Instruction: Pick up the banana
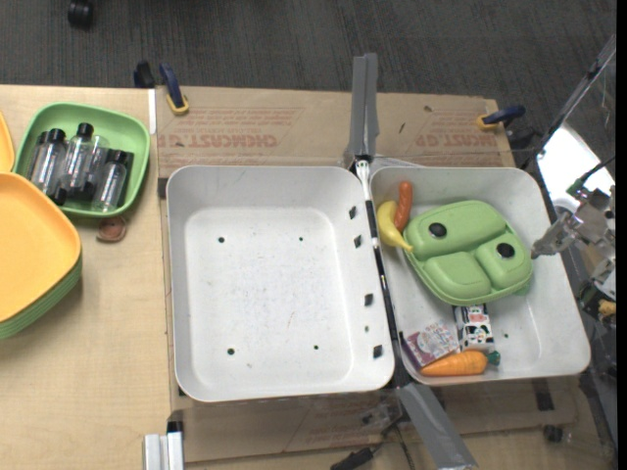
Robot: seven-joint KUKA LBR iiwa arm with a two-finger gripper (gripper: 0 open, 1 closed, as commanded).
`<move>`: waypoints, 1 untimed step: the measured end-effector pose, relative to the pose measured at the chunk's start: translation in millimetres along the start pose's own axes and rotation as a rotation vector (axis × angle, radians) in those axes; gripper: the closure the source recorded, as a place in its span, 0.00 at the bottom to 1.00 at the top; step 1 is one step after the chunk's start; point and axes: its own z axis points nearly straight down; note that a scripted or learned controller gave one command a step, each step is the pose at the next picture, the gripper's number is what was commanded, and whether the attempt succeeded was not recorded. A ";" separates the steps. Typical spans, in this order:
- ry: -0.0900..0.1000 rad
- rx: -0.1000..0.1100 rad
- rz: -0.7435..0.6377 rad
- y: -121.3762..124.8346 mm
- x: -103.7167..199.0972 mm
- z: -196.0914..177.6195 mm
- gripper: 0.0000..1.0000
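The yellow banana [391, 226] lies in the right bin [549, 346] near its upper left corner, against the dividing wall. An orange-red sausage-shaped toy [404, 204] rests just above it, and a green lidded container [468, 251] touches its right side. My gripper [551, 239] hovers at the bin's right rim, beside the green container's right edge and well to the right of the banana. Nothing is visibly held in it.
A carrot [457, 363], a small purple packet [434, 341] and a black-and-white carton [476, 328] lie at the right bin's front. The left bin [196, 360] adjoins it. Left of the bins are a green tray of bottles [82, 161] and stacked orange plates [34, 258].
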 end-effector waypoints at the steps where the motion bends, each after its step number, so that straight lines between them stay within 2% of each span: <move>1: 0.007 -0.009 0.015 10.9 62.4 106.2 0.00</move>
